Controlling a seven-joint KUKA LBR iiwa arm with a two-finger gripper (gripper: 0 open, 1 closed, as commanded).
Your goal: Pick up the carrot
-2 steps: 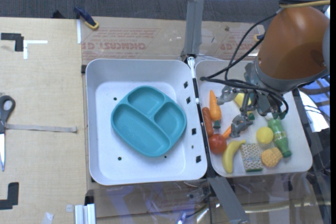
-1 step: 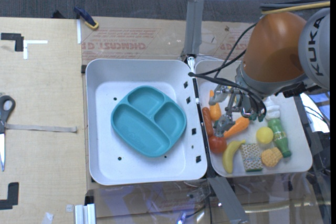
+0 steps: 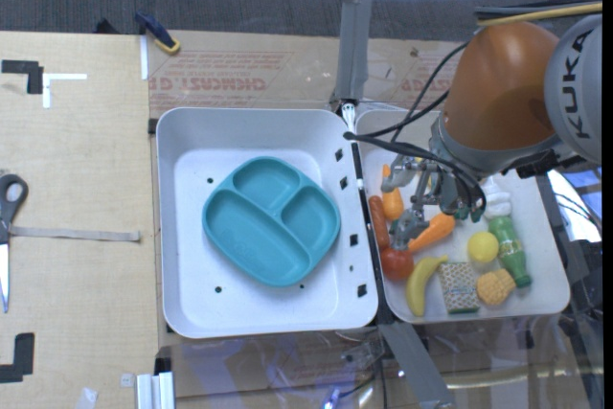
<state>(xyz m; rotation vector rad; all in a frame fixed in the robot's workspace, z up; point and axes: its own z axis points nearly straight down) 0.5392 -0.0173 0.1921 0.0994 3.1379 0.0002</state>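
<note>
Seemingly, carrot (image 3: 436,230) lies among food in right bin (image 3: 551,302); left bin (image 3: 172,235) holds tray (image 3: 272,220).

Right bin (image 3: 546,302) crowded: tomato (image 3: 397,261), banana (image 3: 420,283), lemon (image 3: 483,247) hem carrot (image 3: 433,231); left bin (image 3: 172,206) open around blue plate (image 3: 272,220).

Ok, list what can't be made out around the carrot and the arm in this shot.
- Gripper, camera view: the wrist and cables crowd it, so its state and any contact with the carrot are unclear.
- Right bin: its upper part is covered by the arm's orange band.
- Item under the wrist: partly covered, too small to identify.
</note>
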